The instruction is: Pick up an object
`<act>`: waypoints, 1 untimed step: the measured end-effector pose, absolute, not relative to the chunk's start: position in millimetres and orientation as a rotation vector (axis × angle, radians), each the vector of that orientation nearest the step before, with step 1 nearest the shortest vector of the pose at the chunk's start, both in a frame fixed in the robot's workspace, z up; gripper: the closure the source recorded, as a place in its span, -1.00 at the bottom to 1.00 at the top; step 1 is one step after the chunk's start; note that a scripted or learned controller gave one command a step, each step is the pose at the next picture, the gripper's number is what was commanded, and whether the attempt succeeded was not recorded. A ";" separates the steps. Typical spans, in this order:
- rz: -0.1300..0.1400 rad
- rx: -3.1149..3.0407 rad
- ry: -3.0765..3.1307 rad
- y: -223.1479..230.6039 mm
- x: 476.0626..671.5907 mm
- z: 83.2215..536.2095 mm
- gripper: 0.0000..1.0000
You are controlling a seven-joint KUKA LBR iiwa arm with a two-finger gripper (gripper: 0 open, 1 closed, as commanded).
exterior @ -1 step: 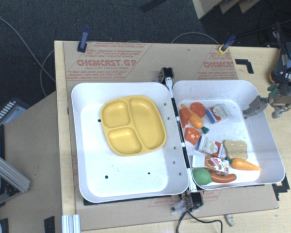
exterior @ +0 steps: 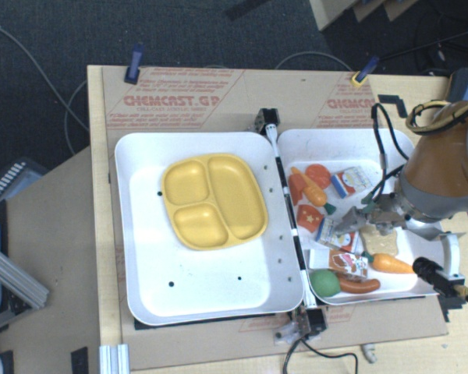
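Toys [exterior: 337, 232] lay heaped in the right bin [exterior: 327, 140], directly beneath and around the gripper [exterior: 351, 220]. Whether its grip was released or clenched, I could not tell.

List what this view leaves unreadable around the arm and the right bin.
- Gripper: blurred against the toys, so any grasp is unclear.
- Right bin: its right side is covered by the arm.
- Packet label: too small to read.
- Bread slice: partly under the arm.
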State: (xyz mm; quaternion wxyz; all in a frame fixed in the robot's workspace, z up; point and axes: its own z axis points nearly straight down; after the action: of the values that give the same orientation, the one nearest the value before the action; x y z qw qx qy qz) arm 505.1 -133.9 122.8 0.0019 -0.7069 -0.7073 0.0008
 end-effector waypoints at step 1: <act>0.001 -2.220 -2.221 -103.4 478.5 83.9 -1.00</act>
State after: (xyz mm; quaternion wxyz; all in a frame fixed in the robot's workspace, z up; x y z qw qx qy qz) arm 478.5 -103.4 83.9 0.0008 -0.7070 -0.7072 0.0003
